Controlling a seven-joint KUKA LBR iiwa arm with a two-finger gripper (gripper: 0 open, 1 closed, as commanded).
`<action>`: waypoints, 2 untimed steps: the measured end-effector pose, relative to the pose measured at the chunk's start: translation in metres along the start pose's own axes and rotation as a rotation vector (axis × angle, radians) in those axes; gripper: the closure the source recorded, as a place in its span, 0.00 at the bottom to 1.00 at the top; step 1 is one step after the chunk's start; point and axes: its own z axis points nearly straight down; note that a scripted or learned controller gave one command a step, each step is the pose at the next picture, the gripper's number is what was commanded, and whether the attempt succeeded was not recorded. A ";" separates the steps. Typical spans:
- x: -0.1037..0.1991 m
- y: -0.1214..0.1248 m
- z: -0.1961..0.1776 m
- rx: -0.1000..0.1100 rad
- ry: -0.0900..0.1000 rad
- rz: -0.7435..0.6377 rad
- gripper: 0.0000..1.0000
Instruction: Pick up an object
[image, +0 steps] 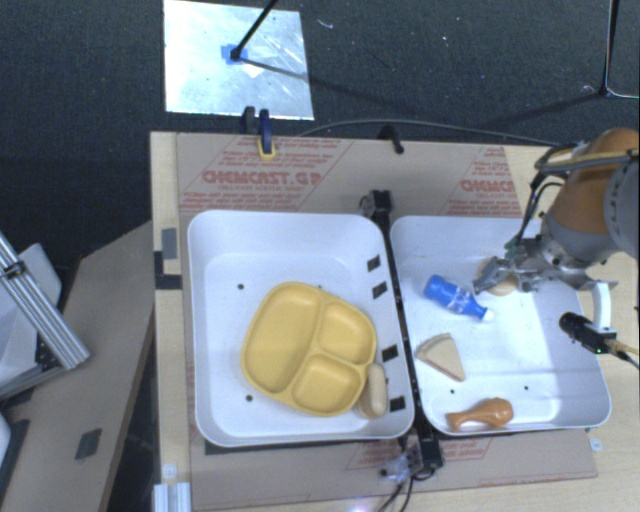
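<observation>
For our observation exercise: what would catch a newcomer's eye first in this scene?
Probably the yellow divided tray filling much of the left bin. Next, the blue bottle lying in the right bin, with the end effector low beside it, near that bin's far right.

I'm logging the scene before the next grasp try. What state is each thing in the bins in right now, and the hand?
yellow divided tray: flat in the left bin, compartments up.
bread roll: beside the tray's near corner, touching it.
blue bottle: on its side in the right bin.
wedge: lying flat.
drumstick: lying by the near wall.
hand: low by the bottle's cap end, over a small tan item.
</observation>
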 end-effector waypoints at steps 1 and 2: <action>0.000 0.001 -0.013 -0.001 0.000 -0.001 1.00; 0.000 0.003 -0.057 -0.005 -0.001 -0.001 1.00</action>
